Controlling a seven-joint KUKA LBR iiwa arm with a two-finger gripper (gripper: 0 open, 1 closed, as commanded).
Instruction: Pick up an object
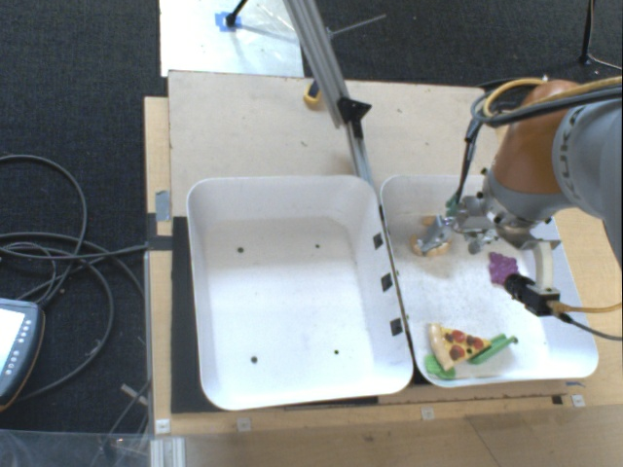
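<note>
The grey arm (574,154) with its orange band is reaching in from the right and hanging over the right bin (584,358). Its gripper (450,230) is sitting low over the far left part of that bin, close to the wall that divides the two bins. Whether the gripper is clenched or released cannot be told from this slanted view, since the metal parts are overlapping one another.

A small tan object (429,244), looking like a bit of toy bread or pastry, is lying on the floor of the right bin directly at the gripper's tip. It is touching or just beside the gripper's left end, and it cannot be told whether it is being gripped or merely lying under it.

A purple piece (501,266) is lying just to the right of the gripper, nearer the middle of the bin and partly below the arm's wrist. A toy pizza slice (456,341) is resting near the front edge of the right bin, well apart from the gripper, with a green piece (494,347) lying just beside it on its right and another bit of green at its lower left corner.

The left bin (209,290) is standing beside the right one, their walls touching along the middle. A black cable with a connector (531,295) is hanging from the wrist over the right side of the right bin. A slanting metal pole (321,52) is crossing the bench behind the bins.
</note>
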